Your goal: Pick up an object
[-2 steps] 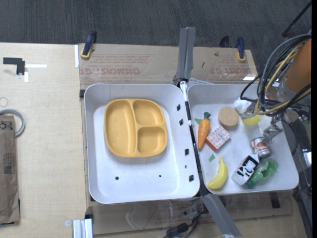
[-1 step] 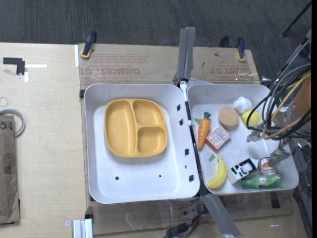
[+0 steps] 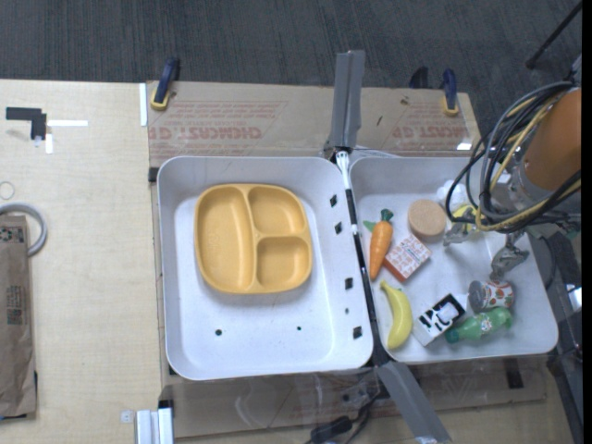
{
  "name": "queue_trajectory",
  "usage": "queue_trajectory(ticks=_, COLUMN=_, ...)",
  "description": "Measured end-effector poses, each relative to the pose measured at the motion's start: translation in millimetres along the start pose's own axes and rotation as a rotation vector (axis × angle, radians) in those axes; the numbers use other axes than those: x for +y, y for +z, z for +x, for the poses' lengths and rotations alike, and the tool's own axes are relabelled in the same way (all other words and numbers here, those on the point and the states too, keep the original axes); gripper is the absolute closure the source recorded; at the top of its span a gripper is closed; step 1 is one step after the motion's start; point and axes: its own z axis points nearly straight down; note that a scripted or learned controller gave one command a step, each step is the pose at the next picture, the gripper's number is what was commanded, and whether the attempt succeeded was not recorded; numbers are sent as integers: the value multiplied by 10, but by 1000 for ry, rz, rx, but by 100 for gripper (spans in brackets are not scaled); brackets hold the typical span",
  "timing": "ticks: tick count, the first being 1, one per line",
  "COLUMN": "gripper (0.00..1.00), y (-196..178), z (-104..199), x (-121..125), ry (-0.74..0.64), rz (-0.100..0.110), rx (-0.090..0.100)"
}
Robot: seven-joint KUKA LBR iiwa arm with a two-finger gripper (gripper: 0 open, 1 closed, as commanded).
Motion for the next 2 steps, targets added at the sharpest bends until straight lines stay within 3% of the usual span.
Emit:
queue_trajectory(ticks=1, gripper=0, y=-4, z=-519, x=-497, ry=-399, rz=-1, rx=-4)
queue_trajectory(ticks=2, gripper=0, y=-4, z=-518, x=-497, ry=-400, rz=-2, rx=-4)
